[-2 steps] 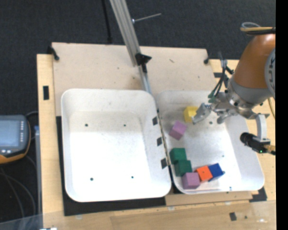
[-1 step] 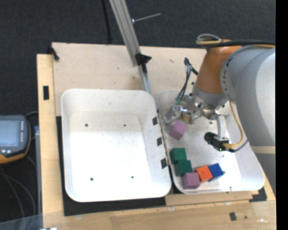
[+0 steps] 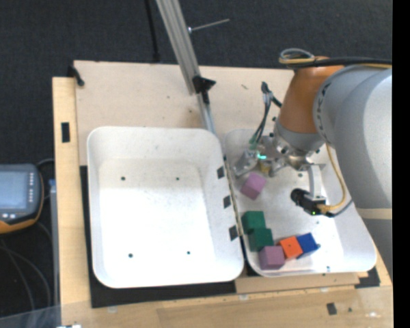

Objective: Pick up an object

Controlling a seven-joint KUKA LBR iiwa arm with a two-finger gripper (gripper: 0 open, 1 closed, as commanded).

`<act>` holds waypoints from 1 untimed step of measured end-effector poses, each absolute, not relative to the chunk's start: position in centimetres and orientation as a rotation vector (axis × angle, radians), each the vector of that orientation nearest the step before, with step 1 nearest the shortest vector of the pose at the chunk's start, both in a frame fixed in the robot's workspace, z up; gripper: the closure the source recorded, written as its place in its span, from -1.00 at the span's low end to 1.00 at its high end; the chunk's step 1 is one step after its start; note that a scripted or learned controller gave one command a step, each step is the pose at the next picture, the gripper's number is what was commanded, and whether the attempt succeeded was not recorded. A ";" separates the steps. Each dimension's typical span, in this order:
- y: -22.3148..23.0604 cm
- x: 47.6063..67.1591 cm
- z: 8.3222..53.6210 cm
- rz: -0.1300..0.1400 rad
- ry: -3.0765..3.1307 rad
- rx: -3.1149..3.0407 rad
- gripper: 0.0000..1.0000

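Note:
My gripper (image 3: 248, 164) hangs over the far left part of the right bin (image 3: 361, 243), close to the wall between the two bins. A pale purple block (image 3: 253, 185) lies tilted right below the gripper, touching or almost touching it. The arm's own body hides how the block is met. Nearer the front of the same bin sit two green blocks (image 3: 254, 220) (image 3: 262, 238), a second purple block (image 3: 272, 256), an orange block (image 3: 290, 247) and a blue block (image 3: 307, 242), packed close together.
The left bin (image 3: 96, 183) stands beside the right one. A slanted aluminium pole (image 3: 181, 39) comes down to the bench just behind the bins' shared wall. A black cable (image 3: 313, 201) hangs from the wrist over the right bin.

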State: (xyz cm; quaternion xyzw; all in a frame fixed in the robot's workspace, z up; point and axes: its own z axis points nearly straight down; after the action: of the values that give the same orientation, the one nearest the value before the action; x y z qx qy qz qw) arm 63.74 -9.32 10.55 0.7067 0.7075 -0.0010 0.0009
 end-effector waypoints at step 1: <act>-9.3 63.7 10.6 -0.004 2.222 2.218 -1.00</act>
State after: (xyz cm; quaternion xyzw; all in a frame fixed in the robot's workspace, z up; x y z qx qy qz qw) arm 63.74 -9.33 10.55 0.7065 0.7077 -0.0013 0.0011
